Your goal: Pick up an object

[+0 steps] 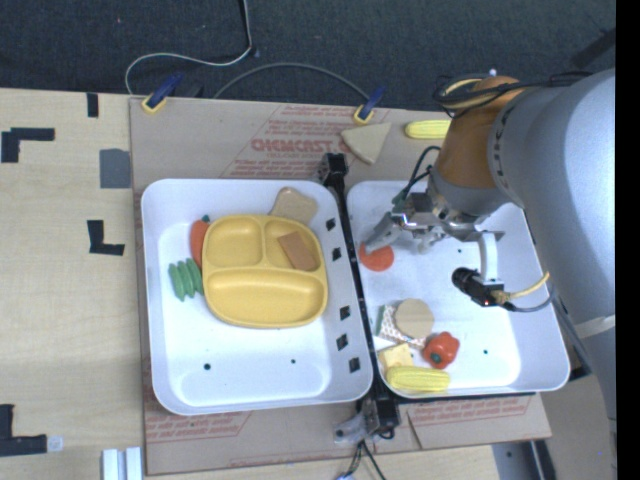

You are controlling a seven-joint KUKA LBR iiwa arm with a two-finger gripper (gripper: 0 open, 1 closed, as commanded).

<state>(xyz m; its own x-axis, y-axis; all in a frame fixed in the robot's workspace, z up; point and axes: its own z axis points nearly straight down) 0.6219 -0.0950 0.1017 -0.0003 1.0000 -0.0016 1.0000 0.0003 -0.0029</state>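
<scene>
My gripper [380, 238] reaches low into the right bin [520, 268] near its left wall, its tip just above a red-orange disc [377, 259] on the bin floor. Nothing shows as lifted by it. Near the front of this bin lie a round tan bun [413, 318], a red tomato-like piece [441, 348], a yellow corn cob [418, 379] and a pale cracker [396, 355].
The left bin [250, 368] carries a yellow divided plate [265, 293] with a brown slab [297, 250] in it, a bread slice [293, 205], a carrot [198, 240] and green beans [184, 278]. Behind the bins lie a tan wedge [365, 143] and a yellow piece [427, 128].
</scene>
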